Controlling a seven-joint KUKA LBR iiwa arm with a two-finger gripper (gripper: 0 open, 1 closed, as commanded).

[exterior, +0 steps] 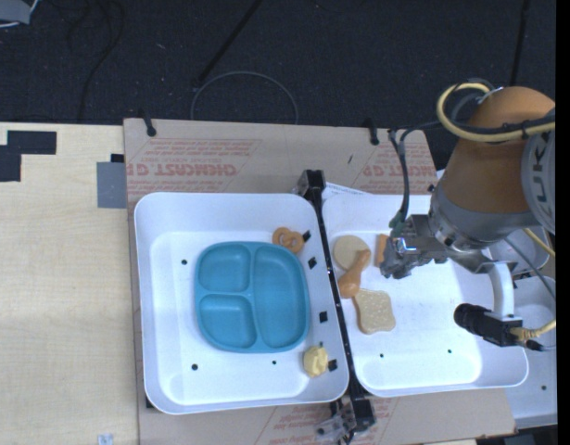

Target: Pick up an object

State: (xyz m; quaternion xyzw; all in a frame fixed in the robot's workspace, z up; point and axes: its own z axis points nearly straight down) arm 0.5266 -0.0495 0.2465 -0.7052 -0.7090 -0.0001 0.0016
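One drumstick (353,273), long axis diagonal, thin end toward gripper (393,265), gripper state indeterminate; one bread slice (375,311).

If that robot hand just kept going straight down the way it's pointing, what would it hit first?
Probably the small orange piece beside the round tan slice in the right bin. The hand points down near it. Depth is hard to judge from above, so it might meet bare bin floor instead.
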